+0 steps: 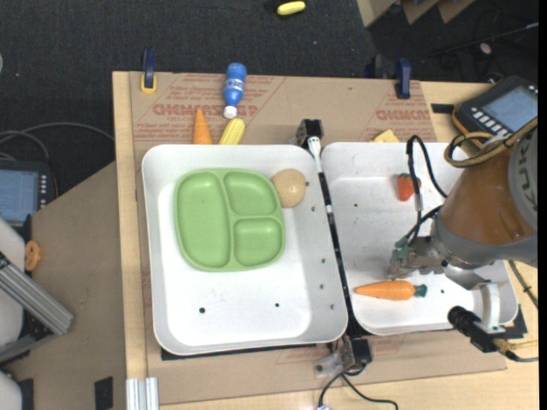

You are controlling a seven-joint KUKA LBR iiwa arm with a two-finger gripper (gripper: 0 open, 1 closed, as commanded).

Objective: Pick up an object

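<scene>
The fingers (402, 261) sit low in the right bin (367, 186), directly above the carrot (389, 291) and near its leafy end. Whether they are spread or closed cannot be told; nothing is seen between them. The carrot lies flat on the bin floor, close to the near rim, pointing toward the divide between the two bins. White floor lies open to the left of and behind the carrot. A small red piece (404, 186) rests near the far wall. The arm (483, 212) reaches in from the right, its orange band bulking over the bin's right side. In the left bin (248, 314), a smooth green divided plate (229, 219) lies beside a round tan ball (290, 186). On the table (282, 101) behind are a bottle (233, 89) and a corn cob (232, 131).
</scene>
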